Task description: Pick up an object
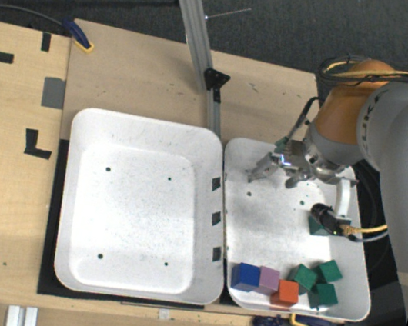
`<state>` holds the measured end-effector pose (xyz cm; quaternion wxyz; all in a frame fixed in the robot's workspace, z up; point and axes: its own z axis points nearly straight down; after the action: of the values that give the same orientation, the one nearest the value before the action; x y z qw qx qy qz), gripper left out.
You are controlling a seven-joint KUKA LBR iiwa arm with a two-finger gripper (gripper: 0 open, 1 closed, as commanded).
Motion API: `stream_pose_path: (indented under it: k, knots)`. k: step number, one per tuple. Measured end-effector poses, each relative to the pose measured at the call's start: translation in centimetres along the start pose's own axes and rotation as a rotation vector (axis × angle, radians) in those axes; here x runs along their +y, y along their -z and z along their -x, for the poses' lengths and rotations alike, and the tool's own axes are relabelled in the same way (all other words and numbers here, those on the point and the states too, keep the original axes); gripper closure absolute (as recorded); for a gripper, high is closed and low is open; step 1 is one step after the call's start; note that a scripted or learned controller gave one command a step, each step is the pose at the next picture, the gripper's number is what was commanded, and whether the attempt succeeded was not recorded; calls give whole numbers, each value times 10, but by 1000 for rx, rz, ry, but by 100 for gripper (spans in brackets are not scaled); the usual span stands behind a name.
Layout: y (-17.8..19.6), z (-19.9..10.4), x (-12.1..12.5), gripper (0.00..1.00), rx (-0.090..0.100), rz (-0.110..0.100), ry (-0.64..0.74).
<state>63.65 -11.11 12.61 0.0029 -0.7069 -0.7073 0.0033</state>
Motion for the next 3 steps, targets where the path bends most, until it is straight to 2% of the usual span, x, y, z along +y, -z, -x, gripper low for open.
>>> stream_pose_path:
  k: [1,2,3]
  knots:
    - [-37,-1,-1,0,0,3,1]
    - [-25,-2,0,100,1,6,2]
    - [39,-1,3,100,0,14,1]
